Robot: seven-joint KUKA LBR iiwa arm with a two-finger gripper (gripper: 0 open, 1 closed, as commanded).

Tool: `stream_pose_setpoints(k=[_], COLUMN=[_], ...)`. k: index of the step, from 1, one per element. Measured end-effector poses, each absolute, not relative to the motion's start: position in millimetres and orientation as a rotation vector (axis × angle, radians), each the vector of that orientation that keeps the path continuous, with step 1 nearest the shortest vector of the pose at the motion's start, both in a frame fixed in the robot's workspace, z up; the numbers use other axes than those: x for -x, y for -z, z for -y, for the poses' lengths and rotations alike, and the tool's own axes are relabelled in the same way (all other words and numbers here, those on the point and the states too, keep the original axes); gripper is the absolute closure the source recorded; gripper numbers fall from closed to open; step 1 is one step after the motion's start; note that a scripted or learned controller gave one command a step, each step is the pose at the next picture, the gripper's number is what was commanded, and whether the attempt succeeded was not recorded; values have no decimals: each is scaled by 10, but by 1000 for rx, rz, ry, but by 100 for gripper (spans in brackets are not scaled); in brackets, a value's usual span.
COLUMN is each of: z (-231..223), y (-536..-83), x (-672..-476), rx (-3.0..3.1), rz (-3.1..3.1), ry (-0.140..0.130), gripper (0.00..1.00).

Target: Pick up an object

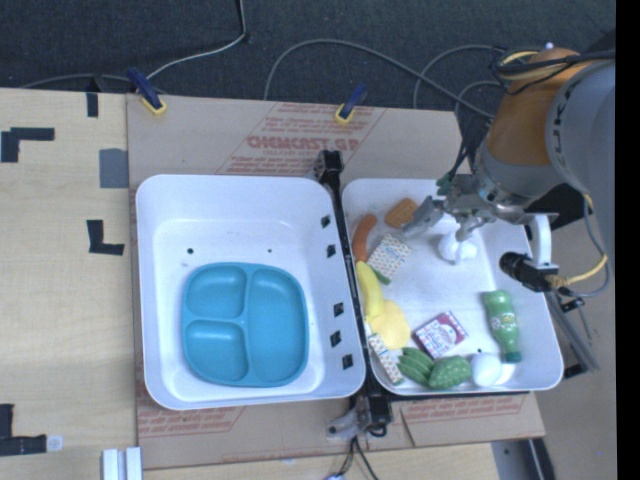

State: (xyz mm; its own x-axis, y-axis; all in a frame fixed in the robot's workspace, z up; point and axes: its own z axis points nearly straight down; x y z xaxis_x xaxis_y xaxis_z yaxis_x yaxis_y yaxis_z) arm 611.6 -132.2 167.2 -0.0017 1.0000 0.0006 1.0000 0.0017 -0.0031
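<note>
Reaching from the right, pincer spread wide above right bin, holding nothing.

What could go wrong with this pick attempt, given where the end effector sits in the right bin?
1. The end effector hovers at the right bin's far end beside a small white object and an orange piece; it could nudge one instead of gripping it.
2. Most items, like the green bottle and yellow banana, crowd the near and left sides, so a grasp there may catch neighbours.
</note>
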Motion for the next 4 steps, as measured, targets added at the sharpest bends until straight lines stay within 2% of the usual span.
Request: stream_pose_setpoints(k=[1, 2, 3, 4], z=[1320, 1037, 1002, 980], y=[-862, -855, -861, -864], x=[-6695, -6680, -5183, -5691], rx=[2221, 2225, 2223, 2228], rz=[2227, 2225, 2220, 2225], ry=[2, -8, -2, -1], gripper=[0, 0, 0, 0])
